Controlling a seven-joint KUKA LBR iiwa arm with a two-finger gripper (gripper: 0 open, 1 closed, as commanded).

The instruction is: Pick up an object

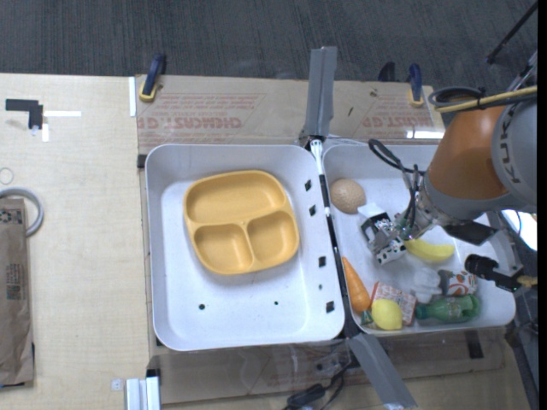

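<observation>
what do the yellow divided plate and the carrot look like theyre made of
Yellow divided plate: probably moulded plastic, matte, one even colour with rounded compartment ridges. Carrot: looks like smooth toy plastic, uniformly orange, though too small to rule out a real one.

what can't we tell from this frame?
- Pincer in the camera view: too small and cluttered to tell how it stands, or whether it touches the banana.
- Right bin: its far right part is hidden by the arm.
- Green bottle and packet: labels too small to read.
- Carrot: lower end hidden behind the lemon.
</observation>
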